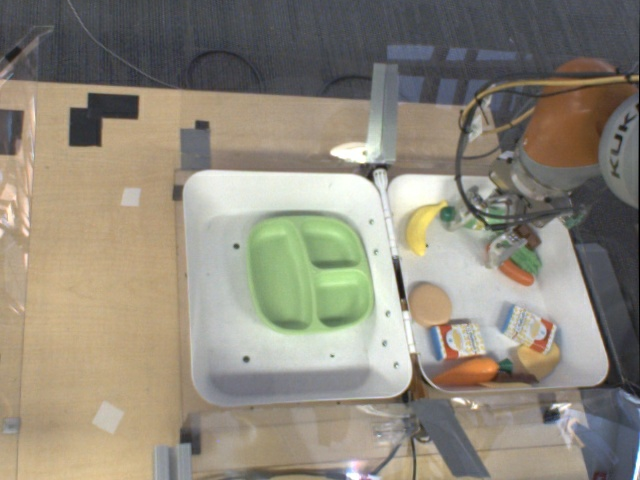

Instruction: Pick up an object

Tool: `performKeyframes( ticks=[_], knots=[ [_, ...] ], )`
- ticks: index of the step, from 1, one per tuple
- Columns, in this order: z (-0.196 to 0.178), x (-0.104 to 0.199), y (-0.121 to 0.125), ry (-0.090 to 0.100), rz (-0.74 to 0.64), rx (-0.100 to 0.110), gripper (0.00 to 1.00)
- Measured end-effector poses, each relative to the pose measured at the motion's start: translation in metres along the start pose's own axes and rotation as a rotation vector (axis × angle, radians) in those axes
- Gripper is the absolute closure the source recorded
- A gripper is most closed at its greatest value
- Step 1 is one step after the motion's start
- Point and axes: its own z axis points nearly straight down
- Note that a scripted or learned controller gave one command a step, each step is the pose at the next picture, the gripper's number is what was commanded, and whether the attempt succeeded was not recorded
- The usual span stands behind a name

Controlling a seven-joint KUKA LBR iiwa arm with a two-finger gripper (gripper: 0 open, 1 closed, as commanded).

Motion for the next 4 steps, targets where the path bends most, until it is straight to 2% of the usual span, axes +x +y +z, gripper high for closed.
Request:
performKeyframes(
  ticks=[1,2,3,4],
  knots=[
    [-0.001,0.043,0.034,-0.018,0.003,0.014,0.00],
    [0.000,0.040,0.001,-0.016,-0.176,0.015,0.00],
    [-0.017,0.034,0.000,-0.030,-0.176,0.025,1.00],
    [-0.059,0.048,-0.013,-0.013,-0.566,0.019,1.00]
  ],
)
